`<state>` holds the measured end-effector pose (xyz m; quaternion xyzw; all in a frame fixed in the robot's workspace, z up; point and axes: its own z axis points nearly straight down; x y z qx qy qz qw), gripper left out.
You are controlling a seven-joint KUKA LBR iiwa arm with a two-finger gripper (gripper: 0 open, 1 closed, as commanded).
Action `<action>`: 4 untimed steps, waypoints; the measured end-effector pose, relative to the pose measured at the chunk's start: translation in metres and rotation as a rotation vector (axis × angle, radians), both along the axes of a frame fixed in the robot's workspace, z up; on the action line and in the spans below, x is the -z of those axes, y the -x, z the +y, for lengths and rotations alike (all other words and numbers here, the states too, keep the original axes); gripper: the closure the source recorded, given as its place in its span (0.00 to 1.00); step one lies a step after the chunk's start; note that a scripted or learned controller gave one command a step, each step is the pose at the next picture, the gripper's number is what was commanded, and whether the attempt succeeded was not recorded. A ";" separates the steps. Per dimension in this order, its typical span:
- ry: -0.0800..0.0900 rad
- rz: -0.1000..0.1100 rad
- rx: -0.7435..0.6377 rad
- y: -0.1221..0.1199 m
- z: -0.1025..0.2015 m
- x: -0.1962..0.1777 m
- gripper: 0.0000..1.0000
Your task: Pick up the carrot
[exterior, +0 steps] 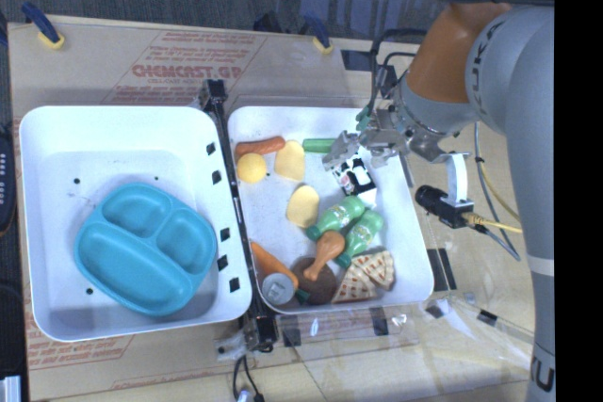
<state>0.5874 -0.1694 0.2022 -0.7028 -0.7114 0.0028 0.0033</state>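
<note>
The carrot (268, 257) is an orange tapered piece lying at the front left of the right bin (407, 202). Its lower end is tucked under a small silver can (278, 287). My gripper (350, 163) hangs over the back right part of that bin, above a black and white object (358, 176). It is well away from the carrot, up and to the right of it. I see nothing from the bin lifted by it.
The right bin also holds an orange-red sausage (260, 146), yellow pieces (290, 161) (302, 204), green bottles (350, 223), a drumstick (325, 251) and a waffle-like wedge (366, 276). A blue divided plate (143, 246) lies in the left bin (38, 202).
</note>
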 end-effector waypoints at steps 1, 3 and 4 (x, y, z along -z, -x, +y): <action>-0.001 0.001 0.041 0.050 0.059 0.112 0.00; -0.002 -0.006 -0.558 0.110 0.057 0.110 0.00; -0.004 -0.003 -0.568 0.109 0.057 0.100 1.00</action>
